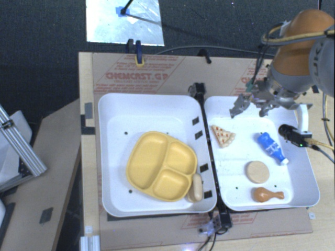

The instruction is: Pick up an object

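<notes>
**Arm poised over the right bin, nothing in its grasp**

The landmark here is the black divider [205, 140] where the two white bins meet. Left of it lies the left bin [112, 140], which holds a yellow compartment tray [162, 166] set at a slant, with a pale bread-roll-like piece [196, 187] tucked between the tray's near corner and the divider.

Right of the divider is the right bin [309, 184], and the pickable things are all there. Closest to the divider is a pizza slice [222, 136], lying flat with its point toward the divider. Further right of it sits a blue bottle [271, 147] with a white cap, on its side. Nearer the camera, a round tan disc (a cookie or biscuit, by the look of it) [257, 172] lies flat, and just in front of that a brown chicken drumstick [268, 194] rests near the bin's front wall.

The gripper [253, 106] hangs over the far part of the right bin, beyond the pizza slice and apart from it. Its jaws are spread, with nothing between them. Above it the grey arm carries its orange band [303, 41].

Both bins rest on a cardboard sheet [152, 72] covering the desk.
</notes>
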`<state>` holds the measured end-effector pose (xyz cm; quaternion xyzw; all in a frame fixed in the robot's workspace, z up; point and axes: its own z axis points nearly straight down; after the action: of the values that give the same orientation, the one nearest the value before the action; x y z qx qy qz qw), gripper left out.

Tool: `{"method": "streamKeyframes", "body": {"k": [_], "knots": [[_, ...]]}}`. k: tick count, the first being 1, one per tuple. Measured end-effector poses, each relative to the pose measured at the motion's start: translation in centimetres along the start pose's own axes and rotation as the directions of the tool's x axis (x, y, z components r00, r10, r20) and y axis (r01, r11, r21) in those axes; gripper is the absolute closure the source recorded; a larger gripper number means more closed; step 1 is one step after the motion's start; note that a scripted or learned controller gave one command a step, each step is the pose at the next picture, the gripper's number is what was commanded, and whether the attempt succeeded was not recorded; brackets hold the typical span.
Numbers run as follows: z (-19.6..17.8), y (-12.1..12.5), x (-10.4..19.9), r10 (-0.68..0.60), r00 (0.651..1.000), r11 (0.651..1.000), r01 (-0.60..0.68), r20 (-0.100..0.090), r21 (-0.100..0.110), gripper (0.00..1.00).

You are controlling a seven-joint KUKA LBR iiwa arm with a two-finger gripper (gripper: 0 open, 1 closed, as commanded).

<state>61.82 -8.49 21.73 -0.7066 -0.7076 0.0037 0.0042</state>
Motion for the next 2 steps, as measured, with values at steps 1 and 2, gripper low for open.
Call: {"method": "streamKeyframes", "body": {"k": [1,2], "knots": [[-0.7,0.3,0.0,-0.002,1.0,1.0,0.002,0.001,-0.013,0.0],[5.5,-0.1,0.0,0.0,1.0,1.0,0.0,0.001,-0.008,0.0]]}}
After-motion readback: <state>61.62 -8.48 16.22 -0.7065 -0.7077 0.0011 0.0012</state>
